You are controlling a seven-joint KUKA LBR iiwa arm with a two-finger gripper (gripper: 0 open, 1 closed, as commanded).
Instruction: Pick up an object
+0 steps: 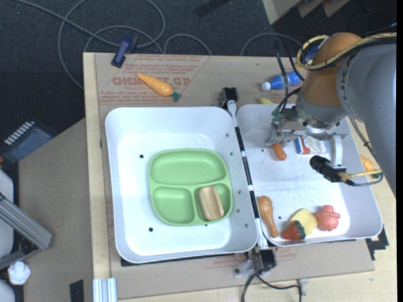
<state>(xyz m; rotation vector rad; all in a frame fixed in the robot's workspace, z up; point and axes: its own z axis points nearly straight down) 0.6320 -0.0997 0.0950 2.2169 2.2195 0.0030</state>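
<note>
My gripper hangs over the far left part of the right bin. A small orange piece lies right at its tip, touching or nearly touching it; I cannot tell whether it is held. A white packet with red and blue print lies just to the right of the gripper. At the bin's near side are a brown drumstick-shaped piece, a yellow and red piece and a pink-red piece.
The left bin holds a green divided plate with a tan bread-like piece in one compartment. Outside the bins, a toy carrot and a blue-white bottle lie on the board. An orange bit sits at the right bin's right wall.
</note>
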